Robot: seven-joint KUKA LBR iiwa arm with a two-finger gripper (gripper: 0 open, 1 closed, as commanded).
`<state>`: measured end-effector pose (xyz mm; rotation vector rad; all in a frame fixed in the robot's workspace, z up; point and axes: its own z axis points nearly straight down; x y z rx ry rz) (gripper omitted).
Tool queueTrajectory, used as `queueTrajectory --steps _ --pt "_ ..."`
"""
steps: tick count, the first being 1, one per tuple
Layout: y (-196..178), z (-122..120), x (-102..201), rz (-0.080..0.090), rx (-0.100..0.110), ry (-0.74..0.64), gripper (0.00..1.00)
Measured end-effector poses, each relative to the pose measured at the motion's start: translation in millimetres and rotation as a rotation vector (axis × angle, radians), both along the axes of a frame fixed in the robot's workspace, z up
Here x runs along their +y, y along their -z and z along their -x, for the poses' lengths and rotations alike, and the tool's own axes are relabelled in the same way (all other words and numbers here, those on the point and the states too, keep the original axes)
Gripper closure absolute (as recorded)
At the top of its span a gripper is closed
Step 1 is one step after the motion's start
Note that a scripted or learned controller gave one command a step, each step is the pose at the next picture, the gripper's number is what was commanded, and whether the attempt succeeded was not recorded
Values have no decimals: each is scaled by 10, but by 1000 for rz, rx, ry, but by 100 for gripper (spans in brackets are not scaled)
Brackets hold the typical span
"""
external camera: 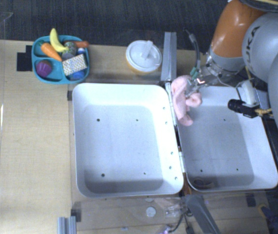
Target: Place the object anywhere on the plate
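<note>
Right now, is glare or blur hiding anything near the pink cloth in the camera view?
Camera view: the pink cloth at the right bin's upper left corner reads clearly, slightly soft; the gripper above it is small and cluttered by cables; faint reflections streak the bench at left; both bins are evenly lit, without harsh glare.

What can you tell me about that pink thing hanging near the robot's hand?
The pink thing looks like a soft, limp cloth or plush, pale pink and crumpled into folds. It hangs lengthwise at the upper left corner of the right bin, draped along the divider between the two bins. Its upper end meets the hand, which seems to hold it there, though the grip itself is hard to make out.
</note>
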<state>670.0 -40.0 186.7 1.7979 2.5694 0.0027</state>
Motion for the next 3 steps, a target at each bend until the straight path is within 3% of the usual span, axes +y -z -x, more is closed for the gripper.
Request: queueTrajectory --steps 1,3 --pt "-403 -19 13 -1 -2 -7 100" --pt "-305 247 886 1 0 -816 100"
